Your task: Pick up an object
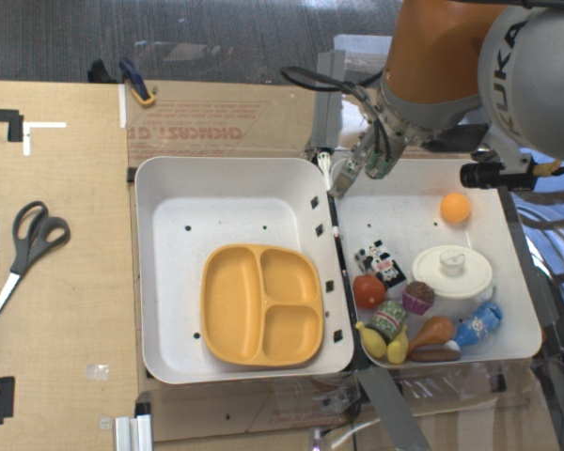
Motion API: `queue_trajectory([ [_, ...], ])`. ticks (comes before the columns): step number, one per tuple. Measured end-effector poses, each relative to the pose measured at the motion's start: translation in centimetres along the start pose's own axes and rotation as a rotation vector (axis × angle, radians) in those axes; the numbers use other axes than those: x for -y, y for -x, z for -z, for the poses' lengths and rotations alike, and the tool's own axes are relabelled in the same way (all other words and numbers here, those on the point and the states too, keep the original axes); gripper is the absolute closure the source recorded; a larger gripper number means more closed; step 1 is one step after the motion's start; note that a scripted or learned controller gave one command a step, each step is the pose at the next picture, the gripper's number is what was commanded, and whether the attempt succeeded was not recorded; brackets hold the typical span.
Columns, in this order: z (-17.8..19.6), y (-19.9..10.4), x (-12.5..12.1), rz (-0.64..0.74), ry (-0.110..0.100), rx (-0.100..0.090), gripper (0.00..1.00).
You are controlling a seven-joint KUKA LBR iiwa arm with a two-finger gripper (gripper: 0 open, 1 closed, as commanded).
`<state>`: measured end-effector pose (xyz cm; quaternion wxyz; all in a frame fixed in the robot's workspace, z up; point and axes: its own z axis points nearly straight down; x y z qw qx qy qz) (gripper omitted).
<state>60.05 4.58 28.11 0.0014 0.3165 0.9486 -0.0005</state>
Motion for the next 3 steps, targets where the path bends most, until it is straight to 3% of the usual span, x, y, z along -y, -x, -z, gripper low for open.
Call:
queue_trajectory([
  [1,7.4,7.8,2.9,-0.012,0.001,0.001,1.0],
  [2,-3.9,2.7,-1.6,-0.11,-0.001,-0.003,1.0],
  [3,4.1,4.0,-0.5,-0.282,-0.001,0.0,1.0],
])
